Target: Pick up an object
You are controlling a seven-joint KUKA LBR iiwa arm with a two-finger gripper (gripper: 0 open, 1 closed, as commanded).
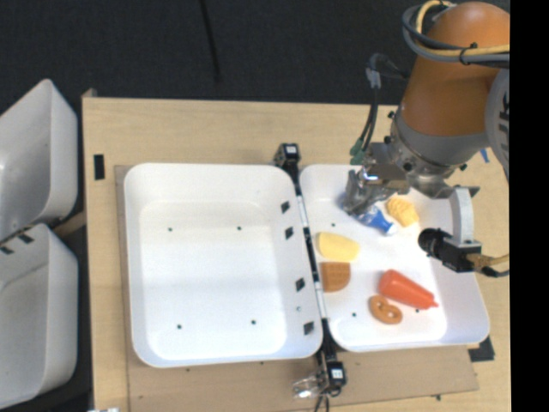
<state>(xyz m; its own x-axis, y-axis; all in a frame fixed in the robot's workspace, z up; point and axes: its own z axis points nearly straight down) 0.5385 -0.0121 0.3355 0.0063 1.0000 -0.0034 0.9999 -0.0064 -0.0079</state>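
The small blue object (377,221) lies far in the right bin (463,316), beside a yellow corn piece (401,210); probably light, stiff plastic, best pinched across its width. The gripper (360,197) hovers just left; its grip state is unreadable.

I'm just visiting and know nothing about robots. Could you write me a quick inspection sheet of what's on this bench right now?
Surface: wooden bench bearing a left bin and a right bin, side by side.
Job's things: all in the right bin: yellow wedge, brown piece, red cone, small orange piece, yellow corn-like piece, blue item.
Clutter: small black clips along the seam between the bins.
Grippers: gripper low over the right bin's far part, beside the blue item; grasp cannot be judged.
Cables: dark cables run down the arm.
Surroundings: white boxes at left; dark floor behind.
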